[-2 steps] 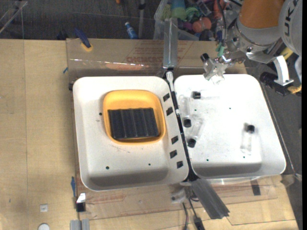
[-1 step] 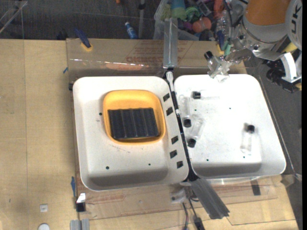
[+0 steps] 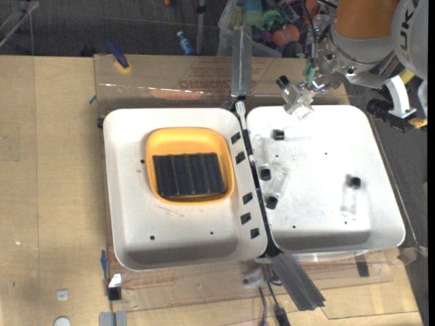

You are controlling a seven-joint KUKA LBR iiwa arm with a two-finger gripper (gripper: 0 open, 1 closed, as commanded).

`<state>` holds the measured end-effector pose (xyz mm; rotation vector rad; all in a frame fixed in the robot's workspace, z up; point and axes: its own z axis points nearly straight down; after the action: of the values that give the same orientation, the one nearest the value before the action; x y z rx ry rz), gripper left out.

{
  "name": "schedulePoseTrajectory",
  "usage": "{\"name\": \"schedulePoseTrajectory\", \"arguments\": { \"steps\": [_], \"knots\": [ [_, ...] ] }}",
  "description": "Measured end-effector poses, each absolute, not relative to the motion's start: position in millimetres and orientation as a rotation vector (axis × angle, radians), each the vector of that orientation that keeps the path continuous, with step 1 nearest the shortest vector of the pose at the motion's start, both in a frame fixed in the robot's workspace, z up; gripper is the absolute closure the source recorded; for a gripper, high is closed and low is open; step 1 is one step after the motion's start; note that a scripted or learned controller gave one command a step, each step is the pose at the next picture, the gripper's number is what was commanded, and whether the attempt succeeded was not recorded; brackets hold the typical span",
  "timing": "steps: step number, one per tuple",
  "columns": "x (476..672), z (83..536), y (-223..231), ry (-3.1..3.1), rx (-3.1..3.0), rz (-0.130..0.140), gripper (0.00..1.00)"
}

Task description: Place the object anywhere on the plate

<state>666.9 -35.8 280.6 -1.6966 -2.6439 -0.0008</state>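
A black rectangular slab (image 3: 189, 174), ridged lengthwise into several parallel bars, is seen lying flat in the middle of a yellow-orange plate (image 3: 156, 145) with rounded corners; the slab is kept within the plate's raised rim and most of the plate's floor is covered by it. The plate itself is set in the left bin (image 3: 126, 216), towards its far half, with bare white floor left around it. A row of small black tabs is seen along the seam where the two bins meet. In the right bin (image 3: 326, 212) several small clear vials with black caps are scattered: one near the far edge (image 3: 277, 135), two close to the seam (image 3: 265, 173) (image 3: 271, 201), and one lying well apart on the right side (image 3: 353, 182). The gripper (image 3: 297, 100) is held over the far rim of the right bin, well away from the plate, below the arm's orange band (image 3: 363, 5); whether it is open or closed cannot be made out, and nothing is seen held in it
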Motion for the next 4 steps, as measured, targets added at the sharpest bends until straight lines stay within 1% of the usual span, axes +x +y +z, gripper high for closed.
{"name": "schedulePoseTrajectory", "arguments": {
  "steps": [2, 3, 4],
  "knots": [
    [667.6, 309, -73, -2.686, -1.642, -0.003, 1.0],
    [666.8, 299, -67, -2.699, -1.609, 0.0, 1.0],
    [667.1, 185, -73, -2.827, -1.371, -0.003, 1.0]
  ]
}}
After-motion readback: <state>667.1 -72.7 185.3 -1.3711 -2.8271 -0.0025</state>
